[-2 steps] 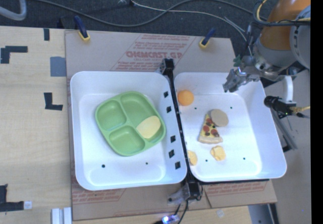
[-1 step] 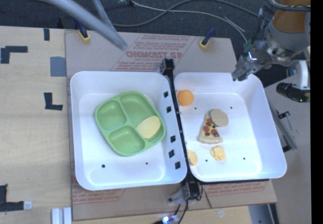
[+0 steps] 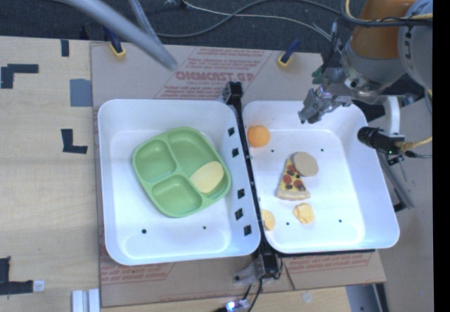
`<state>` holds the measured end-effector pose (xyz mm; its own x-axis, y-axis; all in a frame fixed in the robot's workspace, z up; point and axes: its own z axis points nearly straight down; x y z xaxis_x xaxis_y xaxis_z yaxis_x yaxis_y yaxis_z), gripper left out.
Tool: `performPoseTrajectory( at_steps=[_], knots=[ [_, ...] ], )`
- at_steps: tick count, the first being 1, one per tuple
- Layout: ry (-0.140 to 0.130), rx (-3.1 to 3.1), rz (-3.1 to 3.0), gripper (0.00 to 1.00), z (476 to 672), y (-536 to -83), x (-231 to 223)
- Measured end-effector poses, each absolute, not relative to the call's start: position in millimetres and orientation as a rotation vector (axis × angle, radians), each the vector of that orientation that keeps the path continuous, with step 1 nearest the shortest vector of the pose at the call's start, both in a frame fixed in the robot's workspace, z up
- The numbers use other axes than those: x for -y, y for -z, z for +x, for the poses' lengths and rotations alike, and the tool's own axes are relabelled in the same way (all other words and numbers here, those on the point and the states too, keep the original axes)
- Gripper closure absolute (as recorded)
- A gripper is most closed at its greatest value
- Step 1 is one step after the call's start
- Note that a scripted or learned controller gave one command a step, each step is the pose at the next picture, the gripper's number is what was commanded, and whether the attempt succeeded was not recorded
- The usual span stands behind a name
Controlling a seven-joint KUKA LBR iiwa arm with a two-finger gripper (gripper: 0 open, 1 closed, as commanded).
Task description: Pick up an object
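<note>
In the right bin (image 3: 351, 233) lie an orange ball (image 3: 259, 136), a pizza slice (image 3: 292, 182), a round brown cookie-like piece (image 3: 305, 163), and two small yellow bits (image 3: 304, 213) (image 3: 268, 219). My gripper (image 3: 313, 111) hangs over the bin's far edge, up and to the right of the orange ball, with nothing seen between its fingers. The left bin (image 3: 119, 233) holds a green divided tray (image 3: 176, 170) with a pale yellow piece (image 3: 208, 177) in its right compartment.
A black divider with clips (image 3: 238, 163) runs between the bins. Cables (image 3: 232, 8) cross the dark floor behind the bench. A grey pole (image 3: 84, 1) slants across the top left. Blue-and-yellow clamps (image 3: 287, 56) hold the cardboard's far edge.
</note>
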<state>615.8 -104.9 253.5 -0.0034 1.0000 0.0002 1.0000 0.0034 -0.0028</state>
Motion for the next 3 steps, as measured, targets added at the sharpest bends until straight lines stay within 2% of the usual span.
performPoseTrajectory(
  at_steps=[2,3],
  knots=[
    [-0.003,2.225,-2.214,1.00,590.5,-226,-4],
    [-0.001,2.225,-2.217,1.00,583.5,-234,-61]
  ],
)
